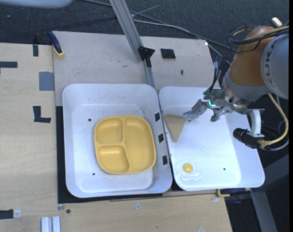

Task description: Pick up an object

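In the right bin (pixel 243 175) lie two loose things. A tan wedge-shaped piece (pixel 174 125) rests against the bin's left wall, and a fried egg toy (pixel 188 168) sits near the front edge. My gripper (pixel 202 114) hovers over the upper middle of this bin, just right of the wedge. It is open, with one fingertip (pixel 188 113) close to the wedge's upper corner and nothing between the fingers. The egg is well in front of the gripper.
The left bin (pixel 76 129) holds a yellow divided plate (pixel 124 144). A slanted metal pole (pixel 129 25) runs down to the wall between the bins. Cables (pixel 255 137) hang along the right bin's right side under the arm.
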